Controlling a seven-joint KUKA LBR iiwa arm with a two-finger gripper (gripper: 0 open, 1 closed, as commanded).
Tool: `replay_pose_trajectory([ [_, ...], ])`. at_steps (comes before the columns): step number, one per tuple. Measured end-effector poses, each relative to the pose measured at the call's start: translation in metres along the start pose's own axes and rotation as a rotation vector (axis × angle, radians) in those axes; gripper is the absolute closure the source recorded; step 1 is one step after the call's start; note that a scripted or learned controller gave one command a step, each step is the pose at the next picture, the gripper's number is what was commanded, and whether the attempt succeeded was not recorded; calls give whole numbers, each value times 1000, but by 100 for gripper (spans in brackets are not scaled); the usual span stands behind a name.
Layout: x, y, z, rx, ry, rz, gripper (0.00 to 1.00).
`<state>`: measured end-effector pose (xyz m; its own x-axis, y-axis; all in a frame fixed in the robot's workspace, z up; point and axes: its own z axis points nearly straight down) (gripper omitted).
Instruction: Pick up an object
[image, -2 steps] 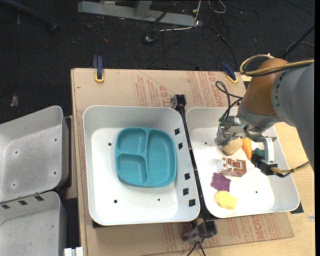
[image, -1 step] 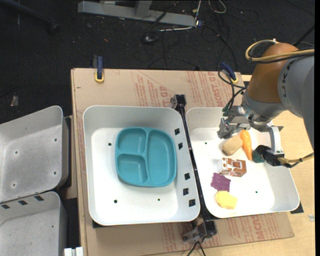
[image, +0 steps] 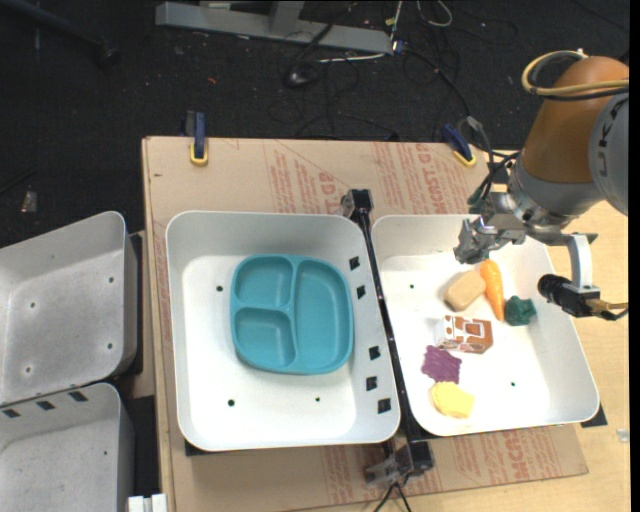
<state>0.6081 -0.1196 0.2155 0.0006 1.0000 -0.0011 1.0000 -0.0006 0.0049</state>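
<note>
A robot arm's claw hovers at the right bin's far edge, just above a carrot and a tan bread-like piece; whether it is wide or narrow cannot be told. Nearby lie a green piece, a brown-and-white block, a purple piece and a yellow piece. The left bin holds a teal divided plate. Both sit on a cardboard-topped worktop.

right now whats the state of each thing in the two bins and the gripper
teal plate: flat in left bin, compartments bare
carrot: lying in right bin, touching tan piece
tan piece: lying loose
green piece: lying loose
brown-and-white block: lying loose
purple piece: lying flat
yellow piece: lying loose
gripper: low over right bin's far side
</note>
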Motion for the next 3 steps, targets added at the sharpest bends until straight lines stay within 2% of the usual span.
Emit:
replay_pose_trajectory([
  [1, 0, 1, -10, 3, 1, -2, 100],
  [3, 112, -36, -3, 7, 1, -6, 100],
])
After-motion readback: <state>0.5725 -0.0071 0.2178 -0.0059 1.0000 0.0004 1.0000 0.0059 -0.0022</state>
